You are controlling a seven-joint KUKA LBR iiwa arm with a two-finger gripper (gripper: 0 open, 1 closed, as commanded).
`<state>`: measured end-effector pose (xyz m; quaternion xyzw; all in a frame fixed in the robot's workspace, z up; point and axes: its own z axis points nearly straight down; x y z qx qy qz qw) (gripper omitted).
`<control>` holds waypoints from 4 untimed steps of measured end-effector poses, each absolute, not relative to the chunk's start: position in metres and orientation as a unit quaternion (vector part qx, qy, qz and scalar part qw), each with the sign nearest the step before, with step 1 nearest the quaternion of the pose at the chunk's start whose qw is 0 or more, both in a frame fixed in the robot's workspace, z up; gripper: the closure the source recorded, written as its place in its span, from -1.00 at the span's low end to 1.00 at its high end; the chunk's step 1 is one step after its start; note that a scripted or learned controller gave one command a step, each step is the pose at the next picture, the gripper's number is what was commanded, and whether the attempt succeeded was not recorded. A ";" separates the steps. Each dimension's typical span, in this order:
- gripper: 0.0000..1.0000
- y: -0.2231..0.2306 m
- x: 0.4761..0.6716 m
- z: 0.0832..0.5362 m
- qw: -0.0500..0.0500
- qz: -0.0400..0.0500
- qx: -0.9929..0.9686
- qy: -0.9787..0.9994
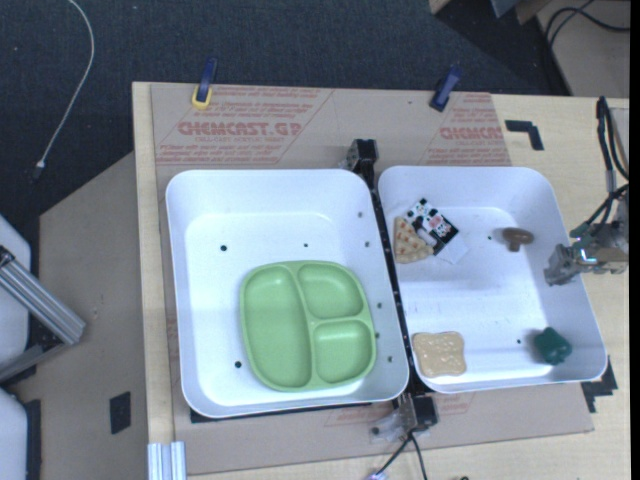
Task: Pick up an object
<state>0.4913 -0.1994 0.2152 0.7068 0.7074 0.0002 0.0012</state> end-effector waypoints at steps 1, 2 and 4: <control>1.00 -0.200 0.493 0.269 0.004 0.001 0.706 0.708; 1.00 -0.149 0.506 0.274 0.002 0.001 0.705 0.709; 1.00 -0.038 0.526 0.260 -0.002 0.000 0.705 0.710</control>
